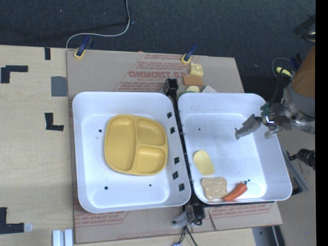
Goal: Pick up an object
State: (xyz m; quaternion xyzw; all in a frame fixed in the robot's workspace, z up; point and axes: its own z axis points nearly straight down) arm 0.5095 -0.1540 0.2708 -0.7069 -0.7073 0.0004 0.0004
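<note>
In the right bin (225, 104) lie three small items. A pale yellow oval piece (203, 162) rests left of centre, a tan slice of bread (213, 187) sits at the front, and an orange-red carrot (236, 191) touches the bread's right side. My gripper (254, 132) hovers over the bin's right half, up and to the right of these items and well apart from them. It is open, with nothing between its fingers. One grey finger (246, 127) points down-left.
The left bin (87, 137) holds a yellow divided plate (136, 143). Behind the bins, on the cardboard, sit a yellow block (196, 69), a brown block (192, 79) and a pale green piece (192, 89). A black divider (177, 132) runs between the bins.
</note>
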